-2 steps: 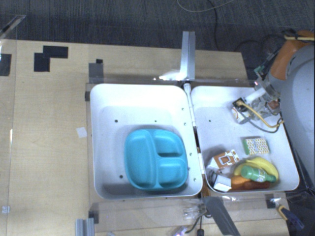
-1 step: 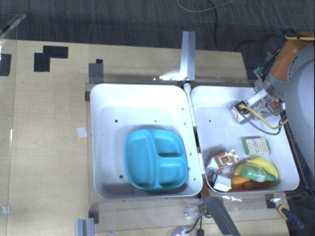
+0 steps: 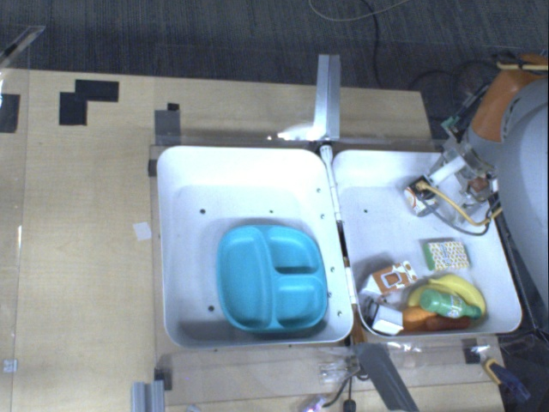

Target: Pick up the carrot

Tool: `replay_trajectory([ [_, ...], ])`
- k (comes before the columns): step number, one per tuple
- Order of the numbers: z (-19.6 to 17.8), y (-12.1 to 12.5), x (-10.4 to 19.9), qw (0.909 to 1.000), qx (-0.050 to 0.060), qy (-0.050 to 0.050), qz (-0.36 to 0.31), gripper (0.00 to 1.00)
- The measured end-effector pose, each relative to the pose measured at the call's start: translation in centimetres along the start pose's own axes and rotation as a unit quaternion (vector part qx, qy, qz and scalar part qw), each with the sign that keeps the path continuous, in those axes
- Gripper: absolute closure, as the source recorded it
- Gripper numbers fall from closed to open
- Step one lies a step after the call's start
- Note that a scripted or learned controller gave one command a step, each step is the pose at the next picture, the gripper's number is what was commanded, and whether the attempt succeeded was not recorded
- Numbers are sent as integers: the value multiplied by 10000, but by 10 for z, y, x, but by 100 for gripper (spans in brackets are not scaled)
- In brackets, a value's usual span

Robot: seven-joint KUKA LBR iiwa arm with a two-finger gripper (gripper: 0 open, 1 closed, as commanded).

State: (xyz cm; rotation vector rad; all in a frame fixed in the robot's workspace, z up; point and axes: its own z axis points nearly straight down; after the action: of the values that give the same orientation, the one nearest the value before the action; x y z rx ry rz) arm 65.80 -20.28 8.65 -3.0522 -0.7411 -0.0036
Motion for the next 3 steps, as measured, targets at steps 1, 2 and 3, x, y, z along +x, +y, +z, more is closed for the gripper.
replay_trajectory([
  [1,-12,-1,2,10000,-14,12,-37,100],
  [2,-2,-20,-44,9987,-14,12,-509,100],
  [3,-2,9,-17,9959,166,-230,-862,100],
])
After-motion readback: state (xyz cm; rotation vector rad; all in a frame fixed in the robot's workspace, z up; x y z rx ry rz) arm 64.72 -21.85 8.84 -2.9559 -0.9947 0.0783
